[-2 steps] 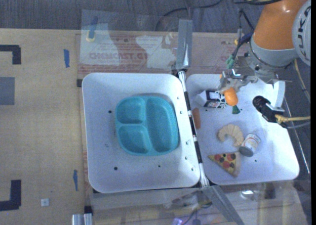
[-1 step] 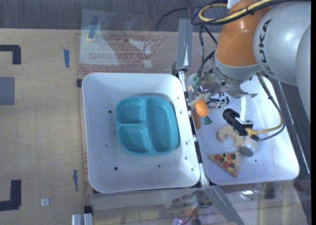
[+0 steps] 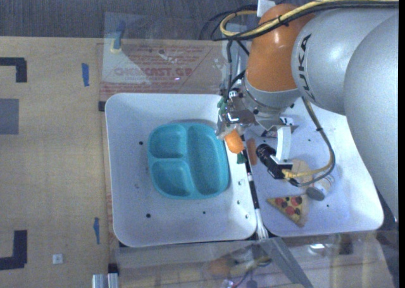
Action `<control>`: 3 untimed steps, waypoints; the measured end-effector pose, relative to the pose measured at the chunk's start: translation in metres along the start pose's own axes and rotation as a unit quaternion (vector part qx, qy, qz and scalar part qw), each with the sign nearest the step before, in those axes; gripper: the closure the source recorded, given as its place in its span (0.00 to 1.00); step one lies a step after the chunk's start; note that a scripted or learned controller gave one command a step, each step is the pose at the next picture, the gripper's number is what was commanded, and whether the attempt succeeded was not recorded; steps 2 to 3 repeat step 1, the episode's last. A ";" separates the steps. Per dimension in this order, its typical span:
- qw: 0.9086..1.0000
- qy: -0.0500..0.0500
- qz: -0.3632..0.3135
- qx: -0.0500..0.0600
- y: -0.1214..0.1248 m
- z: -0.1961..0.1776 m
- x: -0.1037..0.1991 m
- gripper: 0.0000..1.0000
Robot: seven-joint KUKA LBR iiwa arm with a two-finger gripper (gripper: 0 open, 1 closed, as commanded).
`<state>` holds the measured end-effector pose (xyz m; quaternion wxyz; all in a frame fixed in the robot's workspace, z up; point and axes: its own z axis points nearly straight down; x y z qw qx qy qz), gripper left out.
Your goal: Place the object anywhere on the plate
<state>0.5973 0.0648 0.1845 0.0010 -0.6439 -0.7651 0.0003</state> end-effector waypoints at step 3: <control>1.000 0.000 0.000 0.000 0.000 0.000 0.000 0.00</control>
